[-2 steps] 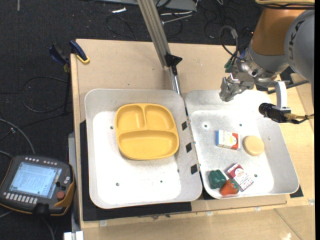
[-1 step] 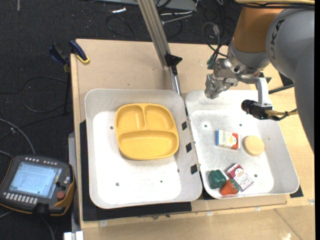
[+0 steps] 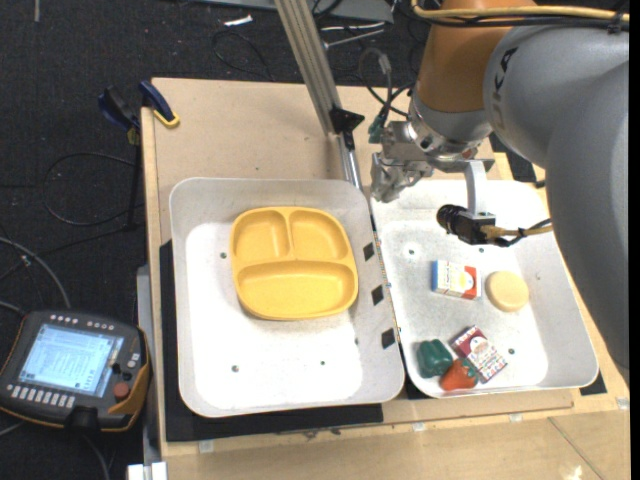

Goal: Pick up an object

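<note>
Yellow plastic plate (image 3: 294,263), one of them, with three compartments, sat alone in the left bin (image 3: 200,368), well off to the left of the claw (image 3: 392,186) and lower in the frame. So two white bins total, side by side, and the right bin (image 3: 560,358) had all the small stuff.

Count for the right bin: one little white box (image 3: 456,280) with orange and blue print, one round tan piece (image 3: 507,291) touching its right side, one green block (image 3: 433,356), one red piece (image 3: 459,376) tucked against the green one, and one flat red and white packet (image 3: 482,354) lying partly over the red piece. That made five loose things, all of them below the claw and to its right, toward the near end of the bin. The box and the tan piece were the nearest, and the green, red and packet cluster was farther down.

One arm (image 3: 560,88), grey with the orange band, came in from the right. Its claw hung over the far left corner of the right bin, right by the seam between the bins. I couldn't tell how wide it was from this angle. Nothing was visibly in it or touching it.
</note>
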